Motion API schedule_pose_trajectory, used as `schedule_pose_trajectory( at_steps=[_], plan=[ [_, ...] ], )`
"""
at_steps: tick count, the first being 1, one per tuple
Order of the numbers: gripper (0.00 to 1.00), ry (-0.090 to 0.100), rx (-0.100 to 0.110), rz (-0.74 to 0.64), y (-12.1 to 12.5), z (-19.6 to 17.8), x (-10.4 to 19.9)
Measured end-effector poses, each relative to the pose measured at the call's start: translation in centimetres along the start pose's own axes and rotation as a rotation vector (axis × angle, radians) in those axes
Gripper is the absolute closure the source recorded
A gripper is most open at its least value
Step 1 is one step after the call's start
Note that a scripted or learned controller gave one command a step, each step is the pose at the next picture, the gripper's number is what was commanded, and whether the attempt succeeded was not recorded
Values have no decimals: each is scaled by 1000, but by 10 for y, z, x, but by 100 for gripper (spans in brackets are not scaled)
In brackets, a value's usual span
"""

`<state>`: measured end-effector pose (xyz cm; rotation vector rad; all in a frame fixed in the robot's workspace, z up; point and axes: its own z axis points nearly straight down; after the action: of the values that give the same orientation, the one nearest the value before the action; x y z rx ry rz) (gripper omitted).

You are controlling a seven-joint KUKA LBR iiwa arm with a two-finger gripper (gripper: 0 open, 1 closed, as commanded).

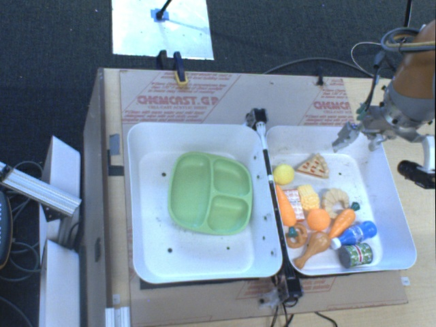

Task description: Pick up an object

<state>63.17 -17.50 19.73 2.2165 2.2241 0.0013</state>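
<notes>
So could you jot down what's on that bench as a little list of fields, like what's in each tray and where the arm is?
left bin: holds a green divided plate
right bin: pile of toy food
items seen: pizza slice, yellow ball, corn, orange, two carrots, drumstick, blue bottle, green can
gripper: over the right bin's far edge, holding nothing

The arm (412, 80) has an orange band above a rounded grey wrist section. Pale looped cables (398, 41) ride on top of it and a thin cable trails down its left side. The gripper (357, 136) is grey metal, with two slim pale fingers (343, 137)
</notes>
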Motion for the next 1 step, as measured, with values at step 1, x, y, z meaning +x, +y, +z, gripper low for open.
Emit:
schedule_pose_trajectory(
  at_steps=[1],
  plan=[
    [0,1,3,2,-75,65,12]
  ],
)
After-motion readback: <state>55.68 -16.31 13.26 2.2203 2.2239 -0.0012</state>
